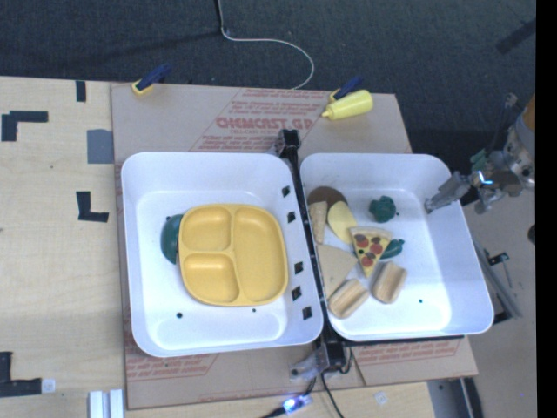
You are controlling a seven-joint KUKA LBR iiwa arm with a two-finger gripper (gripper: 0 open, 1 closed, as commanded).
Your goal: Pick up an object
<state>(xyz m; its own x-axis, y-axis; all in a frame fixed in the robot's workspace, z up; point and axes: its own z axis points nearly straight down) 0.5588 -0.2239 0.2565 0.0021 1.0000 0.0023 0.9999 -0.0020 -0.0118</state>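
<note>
Objects for picking lie in my two white bins, which sit side by side on a cardboard sheet (pixel 261 120) on the desk (pixel 52 233). The left bin (pixel 139 259) holds a yellow divided tray (pixel 233 253) with three compartments, lying flat and turned a little askew; it is the largest loose thing in view. A dark green piece (pixel 170 238) peeks out from under the tray's left edge, mostly hidden.

The right bin (pixel 452 277) carries a cluster of small toy foods in its left half. A pale wedge (pixel 333 268) lies flat against the bin's left wall, with a brown round piece (pixel 323 197) above it. A yellow banana-like piece (pixel 341 217) lies just beside that, and a pizza slice (pixel 370 248) with red dots lies next to it, touching a small teal bit (pixel 392 247) on its right. Two tan bread rolls (pixel 388 282) (pixel 348 299) lie close together below the pizza slice. A dark green lump (pixel 382 208) sits apart, near the middle of the bin.

My end effector (pixel 446 195) hangs at the right bin's right rim, well apart from the food cluster. Nothing shows between its fingers; how far they are spread I cannot tell.

Above the bins, a yellow clamp (pixel 350 104) and a smaller one (pixel 150 79) grip the cardboard's corners.
</note>
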